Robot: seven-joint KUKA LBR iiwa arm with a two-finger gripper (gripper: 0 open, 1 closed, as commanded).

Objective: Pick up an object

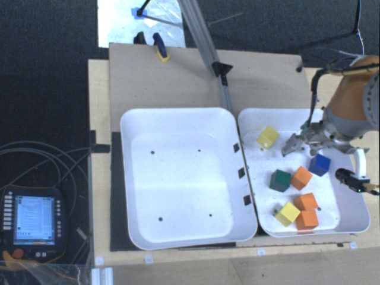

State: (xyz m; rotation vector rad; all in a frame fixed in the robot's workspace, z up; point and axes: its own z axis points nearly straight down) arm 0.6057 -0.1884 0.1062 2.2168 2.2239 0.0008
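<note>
- Gripper [295, 145] hangs over the right bin [256, 119] near its far edge; whether open or shut, cannot tell.
- Blue cube [319, 164] lies just beside it.

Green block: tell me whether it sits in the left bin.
No, the green block lies in the right bin, beside an orange block.
</note>
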